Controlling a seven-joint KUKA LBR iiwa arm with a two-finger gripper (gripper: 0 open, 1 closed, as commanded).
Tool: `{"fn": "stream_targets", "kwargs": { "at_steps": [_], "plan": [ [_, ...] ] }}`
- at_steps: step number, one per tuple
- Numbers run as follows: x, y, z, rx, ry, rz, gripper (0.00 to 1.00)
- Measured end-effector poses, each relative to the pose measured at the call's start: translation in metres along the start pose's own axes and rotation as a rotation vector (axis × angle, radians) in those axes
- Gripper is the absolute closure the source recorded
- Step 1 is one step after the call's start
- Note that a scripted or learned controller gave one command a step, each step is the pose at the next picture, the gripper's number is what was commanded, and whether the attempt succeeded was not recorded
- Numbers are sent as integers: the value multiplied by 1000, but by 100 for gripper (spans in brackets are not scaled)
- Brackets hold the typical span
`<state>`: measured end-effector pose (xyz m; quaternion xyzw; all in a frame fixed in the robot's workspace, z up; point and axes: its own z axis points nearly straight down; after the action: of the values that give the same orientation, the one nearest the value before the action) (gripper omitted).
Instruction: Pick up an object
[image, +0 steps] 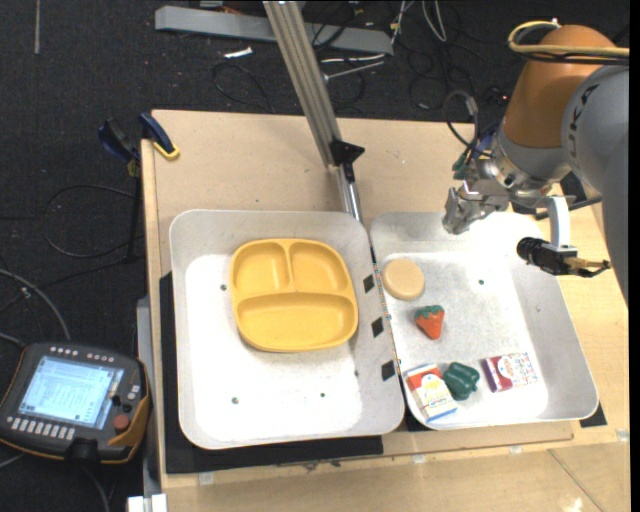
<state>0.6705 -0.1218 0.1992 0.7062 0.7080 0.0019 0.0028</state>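
Note:
The right bin (540, 300) holds a round tan biscuit (404, 279), a red strawberry (430, 321), a dark green toy (461, 379), a small orange-and-white carton (431, 393) and a pink-and-white packet (511, 372). My gripper (461, 213) hangs over the far edge of the right bin, above and to the right of the biscuit, with nothing seen in it. The fingers point down and look close together.
A yellow divided plate (293, 294) lies in the left bin (200, 330). A slanted metal pole (312, 90) rises behind the bins. A teach pendant (68, 400) lies off the bench at the lower left. A black fitting (545, 254) juts over the right bin's far right.

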Motion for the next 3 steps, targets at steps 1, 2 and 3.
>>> {"fn": "stream_targets", "kwargs": {
  "at_steps": [1, 2, 3],
  "plan": [
    [-6, -7, -53, -1, -1, 3, 100],
    [31, -38, -58, 7, 2, -3, 100],
    [76, -60, -62, 8, 3, -5, 100]
  ]
}}
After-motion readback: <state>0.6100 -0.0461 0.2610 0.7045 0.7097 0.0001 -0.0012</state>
